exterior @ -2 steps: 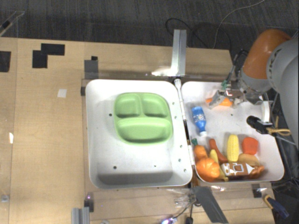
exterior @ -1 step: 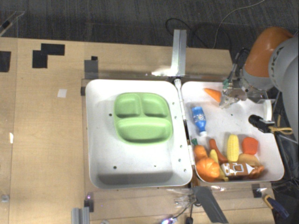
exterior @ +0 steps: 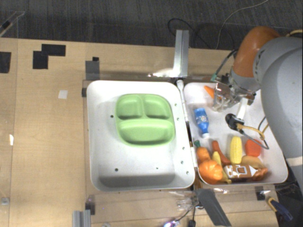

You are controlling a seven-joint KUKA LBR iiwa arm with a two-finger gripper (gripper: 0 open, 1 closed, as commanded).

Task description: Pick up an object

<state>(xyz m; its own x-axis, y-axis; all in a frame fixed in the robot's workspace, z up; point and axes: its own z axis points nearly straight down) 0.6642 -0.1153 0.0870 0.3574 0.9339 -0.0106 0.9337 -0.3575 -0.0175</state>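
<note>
Gripper [exterior: 221, 103] hangs over right bin's [exterior: 282, 167] far end, just beside an orange carrot [exterior: 209, 91]; finger state can't be told. Blue bottle [exterior: 202, 121] lies nearby.

My feed is evenly lit from overhead, bright without being harsh. The gripper [exterior: 226, 100] reads soft, its metal parts smeared and pale against the right bin [exterior: 272, 126], so I cannot resolve fine detail there. To the gripper's left, the left bin [exterior: 102, 126] carries a broad soft shadow along its near inner wall, and a glare patch sits on the metal bracket [exterior: 181, 51] just beyond the gripper's left. The arm [exterior: 284, 79] nearest the lens looks blurred and bulky. The whole frame is slightly grainy.
</note>
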